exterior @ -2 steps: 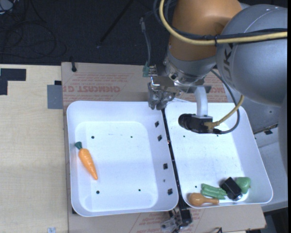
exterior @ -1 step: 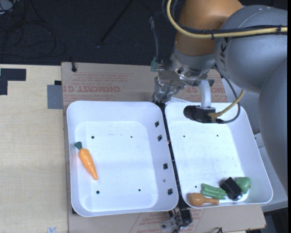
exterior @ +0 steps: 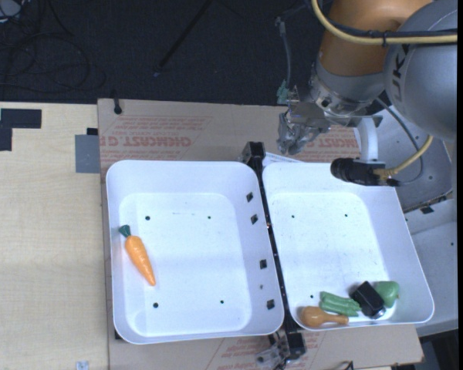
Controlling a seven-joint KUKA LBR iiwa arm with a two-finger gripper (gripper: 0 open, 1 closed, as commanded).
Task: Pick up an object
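An orange toy carrot with a green top lies at the left side of the left bin. In the near right corner of the right bin sit a green bean pod, a tan pear-shaped toy, a black block and a green piece, bunched together. My gripper hangs high above the far edge of the right bin, well away from all the objects. Nothing shows between its fingers.
Both bins rest on a brown cardboard sheet. A black clip strip joins the bins along the middle. A black hose fitting juts out by the arm over the right bin's far rim. The light wooden bench spreads to the left.
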